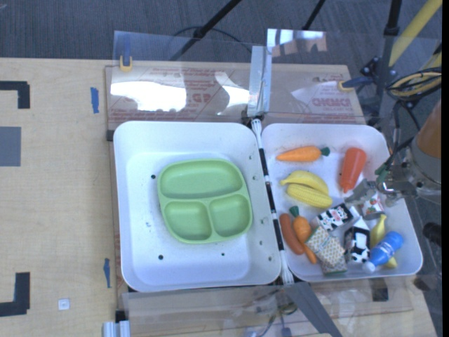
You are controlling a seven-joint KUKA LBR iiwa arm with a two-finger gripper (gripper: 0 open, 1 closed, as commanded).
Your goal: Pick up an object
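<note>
The right white bin (403,272) holds several toys. An orange carrot (300,154) lies at the back, with a red-orange pepper (352,167) to its right. Two yellow bananas (307,188) lie mid-bin. Lower down are two small carrots (297,233), a checkered box (327,250), black-and-white cow figures (335,217) and a blue bottle (384,250). My gripper (374,190) reaches in from the right edge. It hangs low over the bin's right side, just below the pepper and above the cow figures. I see nothing clearly held in it.
The left white bin (133,258) holds a green divided plate (204,200). A metal divider (269,209) joins the two bins. Clear plastic panels (182,83) stand behind them. Tripod legs and cables (410,76) crowd the far right.
</note>
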